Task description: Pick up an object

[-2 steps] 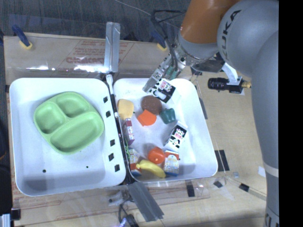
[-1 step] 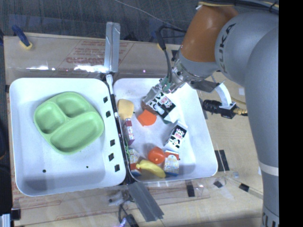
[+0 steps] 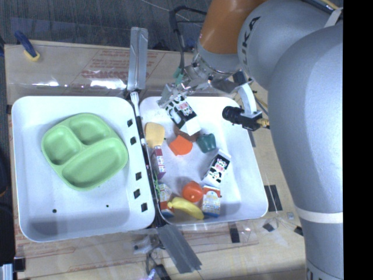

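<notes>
Pincer (image 3: 178, 95) at the upper left of the right bin (image 3: 252, 174), its fingers closed upon a black-and-white cow-patterned carton (image 3: 182, 112), which hangs tilted over the bin's upper part, just above the other contents.

Counts: two white bins side by side; two cow-patterned cartons, the second (image 3: 217, 169) lying on the right bin's floor near its middle; two orange items, one (image 3: 180, 146) below the held carton and one rounder (image 3: 192, 191) lower down; one of every other item.

Right bin, contents: a pale yellow piece (image 3: 154, 134) against the left wall; a teal cup (image 3: 206, 141) beside the upper orange item; a slim reddish packet (image 3: 158, 161) along the left wall; a banana (image 3: 186, 208) at the lower edge; a small printed carton (image 3: 211, 203) touching the banana's right end.

Left bin (image 3: 29, 214), contents: one green divided plate (image 3: 85, 150) with three compartments, lying flat near the middle.

Surface: a light wooden bench (image 3: 76, 63) bearing both bins, with a grey metal bar (image 3: 137, 60) rising between them at the top. A dark woven floor (image 3: 87, 7) lies beyond the bench.
</notes>
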Action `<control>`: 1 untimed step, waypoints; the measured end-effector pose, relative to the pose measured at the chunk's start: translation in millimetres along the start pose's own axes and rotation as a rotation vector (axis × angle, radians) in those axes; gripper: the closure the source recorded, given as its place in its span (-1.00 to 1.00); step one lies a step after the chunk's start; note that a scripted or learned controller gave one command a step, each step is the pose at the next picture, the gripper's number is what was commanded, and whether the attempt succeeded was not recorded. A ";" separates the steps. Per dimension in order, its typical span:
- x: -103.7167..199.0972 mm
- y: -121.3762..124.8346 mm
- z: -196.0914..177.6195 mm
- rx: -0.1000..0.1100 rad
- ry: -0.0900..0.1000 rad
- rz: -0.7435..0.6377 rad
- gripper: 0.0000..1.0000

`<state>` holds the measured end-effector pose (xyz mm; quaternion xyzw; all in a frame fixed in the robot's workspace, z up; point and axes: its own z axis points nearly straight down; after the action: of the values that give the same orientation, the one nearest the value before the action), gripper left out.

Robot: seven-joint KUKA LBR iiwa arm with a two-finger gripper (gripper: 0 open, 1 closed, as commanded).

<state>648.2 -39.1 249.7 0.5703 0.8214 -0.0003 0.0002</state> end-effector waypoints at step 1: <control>-16.5 3.0 -11.2 0.000 -0.001 0.223 1.00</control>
<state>656.8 -53.6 261.0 0.6581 0.7530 -0.0005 0.0005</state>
